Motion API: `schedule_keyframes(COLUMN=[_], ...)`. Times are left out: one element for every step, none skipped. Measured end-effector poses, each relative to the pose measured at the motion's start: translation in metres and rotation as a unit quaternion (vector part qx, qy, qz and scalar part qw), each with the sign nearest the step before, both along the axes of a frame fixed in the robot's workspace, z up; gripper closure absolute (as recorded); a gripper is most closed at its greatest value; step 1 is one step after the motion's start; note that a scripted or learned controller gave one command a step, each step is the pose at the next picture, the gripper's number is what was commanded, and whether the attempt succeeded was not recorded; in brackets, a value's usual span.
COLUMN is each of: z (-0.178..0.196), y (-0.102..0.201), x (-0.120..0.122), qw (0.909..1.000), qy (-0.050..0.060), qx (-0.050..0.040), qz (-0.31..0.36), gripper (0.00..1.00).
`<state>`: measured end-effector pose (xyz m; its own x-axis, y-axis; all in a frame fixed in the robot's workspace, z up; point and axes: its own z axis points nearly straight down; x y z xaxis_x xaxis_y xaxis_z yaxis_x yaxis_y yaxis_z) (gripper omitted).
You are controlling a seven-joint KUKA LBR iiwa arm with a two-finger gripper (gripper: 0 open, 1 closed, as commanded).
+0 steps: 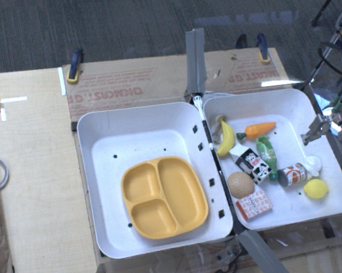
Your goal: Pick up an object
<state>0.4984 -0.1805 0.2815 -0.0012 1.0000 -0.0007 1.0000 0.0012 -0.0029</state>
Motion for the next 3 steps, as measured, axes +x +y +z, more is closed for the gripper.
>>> schedule_keyframes(z=[-0.083,-0.146,-0.137], y=[0.033,0.020,0.019], x=[-0.006,0.011,0.011], qw=[0.9927,0.9806,0.9810], qy=[0.000,-0.001,-0.001], qx=[0.0004,0.0005,0.0000], qz=[0.121,0.196,0.194], gripper=[0.00,0.00,1.00])
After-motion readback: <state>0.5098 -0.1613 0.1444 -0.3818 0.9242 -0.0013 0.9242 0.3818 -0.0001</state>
